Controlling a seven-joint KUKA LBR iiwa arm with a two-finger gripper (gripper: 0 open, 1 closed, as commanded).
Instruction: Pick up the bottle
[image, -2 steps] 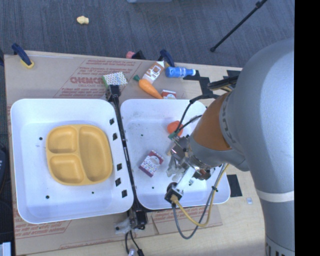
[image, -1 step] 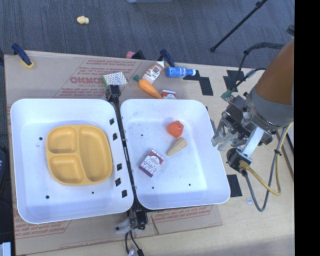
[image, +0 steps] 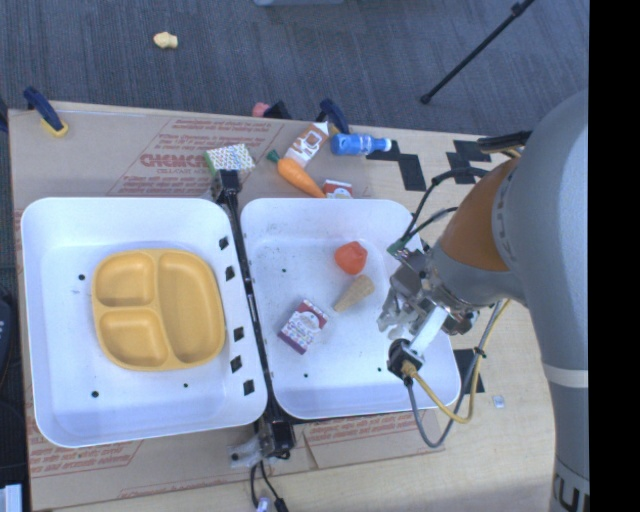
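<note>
Gripper (image: 400, 330): metal, over the right bin's (image: 300, 395) right side; whether its fingers are parted cannot be told. Nearby inside: tan cone (image: 352, 293), red rounded lump (image: 351, 257), small printed carton (image: 303, 326). Bottle (image: 358, 145): blue plastic, lying on cardboard beyond the bins.

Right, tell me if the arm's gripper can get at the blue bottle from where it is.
Probably yes. The blue bottle lies on the cardboard behind the right bin, outside it, with open space above. The gripper sits low at that bin's right side, so it must lift over the rim.
</note>
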